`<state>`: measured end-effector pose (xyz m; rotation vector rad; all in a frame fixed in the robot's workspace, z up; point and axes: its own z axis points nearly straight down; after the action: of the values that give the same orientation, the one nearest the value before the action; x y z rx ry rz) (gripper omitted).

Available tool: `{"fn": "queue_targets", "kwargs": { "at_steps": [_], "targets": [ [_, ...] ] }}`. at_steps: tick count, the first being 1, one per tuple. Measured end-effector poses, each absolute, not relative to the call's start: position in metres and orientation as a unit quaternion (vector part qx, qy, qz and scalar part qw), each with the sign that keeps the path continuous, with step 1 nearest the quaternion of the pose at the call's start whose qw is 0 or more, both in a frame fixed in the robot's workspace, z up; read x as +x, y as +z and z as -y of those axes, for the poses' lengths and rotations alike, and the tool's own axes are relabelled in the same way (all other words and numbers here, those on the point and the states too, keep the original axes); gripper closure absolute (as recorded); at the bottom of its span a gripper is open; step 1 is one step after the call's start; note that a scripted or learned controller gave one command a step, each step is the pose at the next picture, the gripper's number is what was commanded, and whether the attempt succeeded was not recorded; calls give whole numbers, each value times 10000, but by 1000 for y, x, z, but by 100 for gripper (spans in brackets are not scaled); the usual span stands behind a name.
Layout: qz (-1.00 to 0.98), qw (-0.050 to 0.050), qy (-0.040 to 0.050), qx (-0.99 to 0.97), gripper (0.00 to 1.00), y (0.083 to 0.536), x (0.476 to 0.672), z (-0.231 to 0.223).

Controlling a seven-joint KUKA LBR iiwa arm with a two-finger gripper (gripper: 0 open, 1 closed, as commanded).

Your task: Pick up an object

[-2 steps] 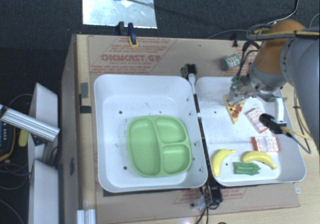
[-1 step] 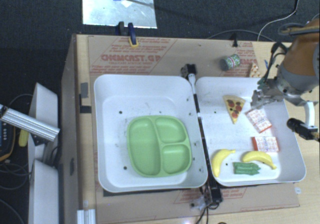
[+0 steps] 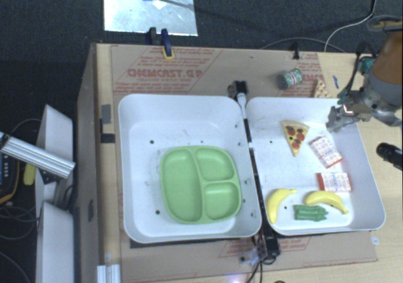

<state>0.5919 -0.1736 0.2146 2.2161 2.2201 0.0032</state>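
The right bin (image 3: 277, 121) holds a pizza slice toy (image 3: 295, 135), two small red-and-white packets (image 3: 325, 150) (image 3: 334, 181), two yellow bananas (image 3: 278, 202) (image 3: 327, 200) and a green toy (image 3: 310, 213). My gripper (image 3: 340, 118) hangs over the bin's upper right rim, right of the pizza slice and above the upper packet. Nothing shows between its fingers. The grey arm with its orange band (image 3: 387, 64) comes in from the right.
The left bin (image 3: 141, 118) holds a green divided plate (image 3: 200, 183). A small green-and-white can (image 3: 291, 77) lies on the cardboard behind the right bin. A black divider strip (image 3: 249, 149) runs between the bins. Cables trail at the back right.
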Motion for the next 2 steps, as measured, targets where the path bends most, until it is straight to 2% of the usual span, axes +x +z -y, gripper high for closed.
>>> {"fn": "queue_targets", "kwargs": {
  "at_steps": [1,2],
  "targets": [
    [-7077,15,5,7065,0,214,591,173],
    [-7084,-2,4,7058,0,162,606,147]
  ]
}}
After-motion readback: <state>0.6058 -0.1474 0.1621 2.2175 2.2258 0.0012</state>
